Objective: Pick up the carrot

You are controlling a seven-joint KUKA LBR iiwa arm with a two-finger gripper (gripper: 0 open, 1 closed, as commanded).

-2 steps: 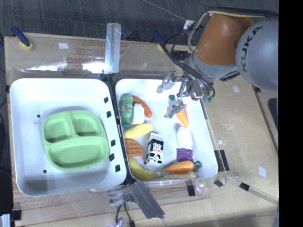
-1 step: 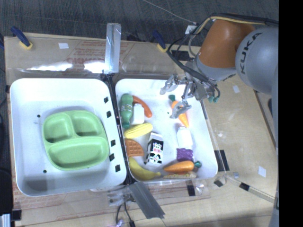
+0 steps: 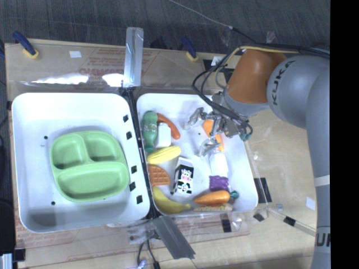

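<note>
The carrot (image 3: 213,197), orange with a green tip, lies on its side in the near right corner of the right bin (image 3: 247,167), beside a banana (image 3: 168,202). My gripper (image 3: 203,131) hangs over the upper middle of that bin, well behind the carrot and apart from it. Its metal fingers (image 3: 196,116) stand spread, so it is open. A small orange piece (image 3: 208,126) shows between them; I cannot tell whether it is a loose item or touches them.
The right bin also holds a green pickle (image 3: 149,125), a red-orange pepper (image 3: 170,126), corn (image 3: 162,154), a waffle (image 3: 159,175), a cow-print carton (image 3: 184,179), a white bottle (image 3: 219,162) and a purple item (image 3: 219,182). A green divided plate (image 3: 88,164) lies in the left bin.
</note>
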